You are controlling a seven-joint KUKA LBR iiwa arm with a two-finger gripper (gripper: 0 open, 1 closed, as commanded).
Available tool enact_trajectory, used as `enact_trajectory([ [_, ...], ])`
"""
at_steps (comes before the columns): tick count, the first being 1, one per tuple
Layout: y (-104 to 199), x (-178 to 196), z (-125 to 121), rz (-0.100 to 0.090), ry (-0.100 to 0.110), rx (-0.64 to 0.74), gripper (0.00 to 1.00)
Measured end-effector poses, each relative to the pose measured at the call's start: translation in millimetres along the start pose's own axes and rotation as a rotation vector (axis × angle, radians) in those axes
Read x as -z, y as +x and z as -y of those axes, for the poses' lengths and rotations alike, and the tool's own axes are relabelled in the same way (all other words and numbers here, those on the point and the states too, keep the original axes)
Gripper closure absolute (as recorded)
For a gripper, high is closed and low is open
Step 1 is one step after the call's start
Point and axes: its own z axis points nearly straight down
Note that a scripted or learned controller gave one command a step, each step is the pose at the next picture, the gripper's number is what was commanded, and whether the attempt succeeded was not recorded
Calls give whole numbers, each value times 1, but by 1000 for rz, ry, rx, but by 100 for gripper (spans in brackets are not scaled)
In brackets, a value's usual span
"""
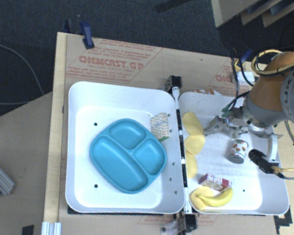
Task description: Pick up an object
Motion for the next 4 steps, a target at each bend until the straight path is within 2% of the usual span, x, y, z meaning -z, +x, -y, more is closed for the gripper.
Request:
enact_trajectory([
  [1, -52, 4, 45, 0, 0, -2, 0],
  [2, -51, 14, 44, 0, -2, -2, 100],
  [3, 22, 0, 22, 0, -2, 0, 100],
  [4, 108, 101, 24, 0, -4, 1, 100],
])
